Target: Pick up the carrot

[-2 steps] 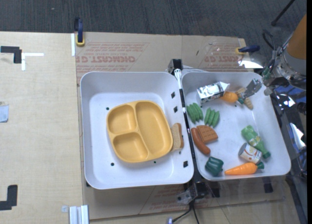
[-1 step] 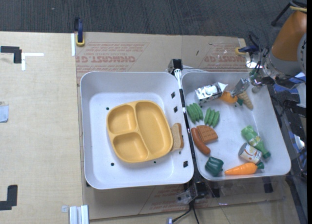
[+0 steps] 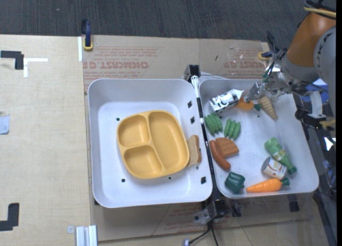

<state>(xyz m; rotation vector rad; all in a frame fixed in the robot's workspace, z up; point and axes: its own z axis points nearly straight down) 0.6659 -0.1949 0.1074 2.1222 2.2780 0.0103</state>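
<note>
The carrot (image 3: 264, 186), orange with a green top, lies on its side at the front edge of the right bin (image 3: 304, 148). My gripper (image 3: 260, 91) hangs over the back of that bin, far from the carrot. It is just above a tan cone (image 3: 269, 107) and a small orange piece (image 3: 246, 104). Nothing can be seen held in it.
The right bin also holds a white packet (image 3: 224, 100), green pods (image 3: 214, 123), a sausage (image 3: 219, 155) by a brown slab (image 3: 228, 145), a green pepper (image 3: 234, 182), a can (image 3: 274, 169) and a green bottle (image 3: 279, 151). The left bin (image 3: 101, 148) has a yellow divided plate (image 3: 152, 144) and a bread slice (image 3: 193, 150).
</note>
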